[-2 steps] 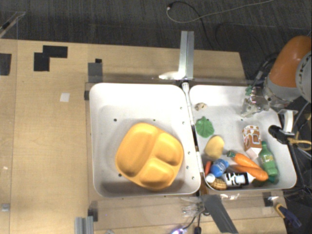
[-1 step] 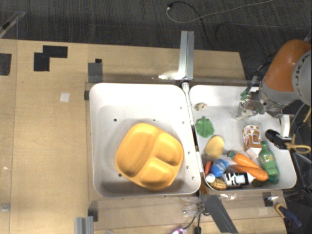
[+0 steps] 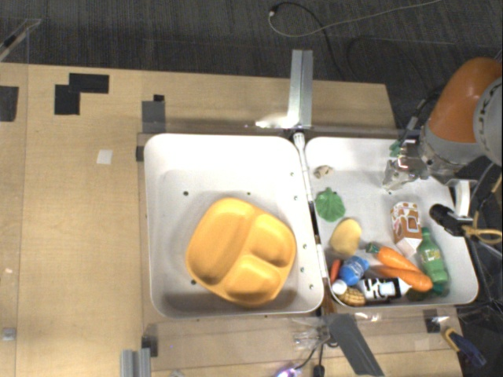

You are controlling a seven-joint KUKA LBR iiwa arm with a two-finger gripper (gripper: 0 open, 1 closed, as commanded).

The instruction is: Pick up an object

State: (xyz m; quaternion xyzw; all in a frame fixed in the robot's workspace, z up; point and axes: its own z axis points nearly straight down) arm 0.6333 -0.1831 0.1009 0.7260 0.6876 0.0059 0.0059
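Observation:
My gripper (image 3: 396,175) hangs over the far right corner of the right bin (image 3: 357,159), above bare white floor, with the orange-banded arm (image 3: 465,104) behind it. Nothing shows held in it. Nearer the front lie a white-and-orange packet (image 3: 406,220), a green bottle (image 3: 431,259), a carrot (image 3: 402,264), a yellow fruit (image 3: 346,235), a green leafy toy (image 3: 330,204), a blue piece (image 3: 354,269) and a black-and-white item (image 3: 383,288). A small pale object (image 3: 322,170) rests near the far left of that bin.
The left bin (image 3: 169,171) holds a large yellow divided dish (image 3: 240,250), lying tilted. A metal post (image 3: 302,89) stands behind the divider between the bins. A black object (image 3: 446,220) hangs over the right bin's right rim.

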